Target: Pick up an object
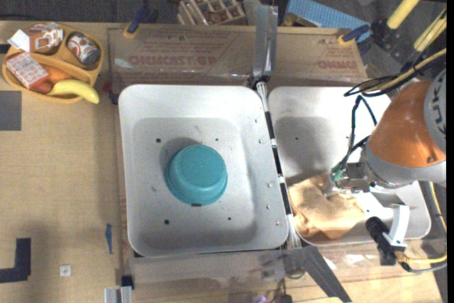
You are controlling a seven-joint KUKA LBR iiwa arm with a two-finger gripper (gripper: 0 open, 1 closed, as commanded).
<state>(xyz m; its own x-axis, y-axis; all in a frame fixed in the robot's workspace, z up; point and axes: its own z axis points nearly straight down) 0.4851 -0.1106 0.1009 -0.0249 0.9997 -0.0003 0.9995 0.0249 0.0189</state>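
Camera view, from the left: a teal bowl (197, 174) sits upside down in the left bin (135, 117); in the right bin (298, 106) a crumpled tan cloth (319, 213) lies under the gripper (339, 182); its fingers' spread I cannot tell; a pinch may catch one loose fold and slip off.

Teal bowl (197, 174): upside down, round base up, resting near centre of left bin (142, 117) floor, clear of walls. Tan cloth (323, 213): crumpled, lying in right bin (305, 110), near-left corner, against the dividing wall.
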